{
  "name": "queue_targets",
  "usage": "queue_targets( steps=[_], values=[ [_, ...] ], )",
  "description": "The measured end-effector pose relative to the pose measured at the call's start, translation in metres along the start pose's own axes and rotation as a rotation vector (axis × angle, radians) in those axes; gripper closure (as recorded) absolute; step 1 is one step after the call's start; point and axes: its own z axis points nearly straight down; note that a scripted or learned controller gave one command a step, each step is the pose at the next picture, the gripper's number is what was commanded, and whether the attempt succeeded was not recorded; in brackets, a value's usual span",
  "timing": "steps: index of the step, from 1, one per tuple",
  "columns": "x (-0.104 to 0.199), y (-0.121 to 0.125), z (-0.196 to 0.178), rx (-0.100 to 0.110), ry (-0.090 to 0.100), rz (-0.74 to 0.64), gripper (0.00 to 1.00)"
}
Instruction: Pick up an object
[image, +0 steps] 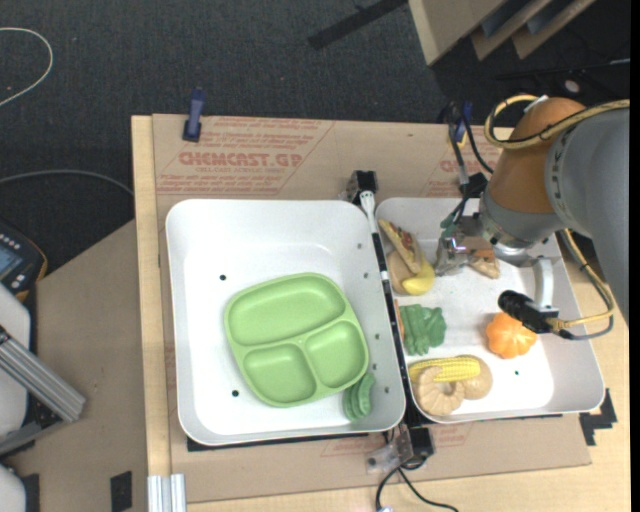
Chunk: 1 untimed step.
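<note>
Pincer (452, 247) above right bin (570, 385), beside banana (410, 268)

We see two bins side by side: the left bin (190, 300) holds a divided plate (295, 338), with a small disc (359, 396) at its near right edge. The right bin (570, 385) holds a banana (408, 262) at the far left, lettuce (423, 328) below it, corn (452, 371) on a bagel (447, 390) nearest us, and an orange (512, 336) to the right.

We see toy food in the right bin (570, 385): an orange (511, 337), corn (452, 371) on a bagel (448, 392), green leaves (423, 327), a banana (408, 263).
</note>
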Motion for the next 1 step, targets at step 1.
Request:
queue_targets(
  steps=[1],
  values=[
    [0.0565, -0.0797, -0.1046, 0.009, 0.001, 0.008, 1.0]
  ],
)
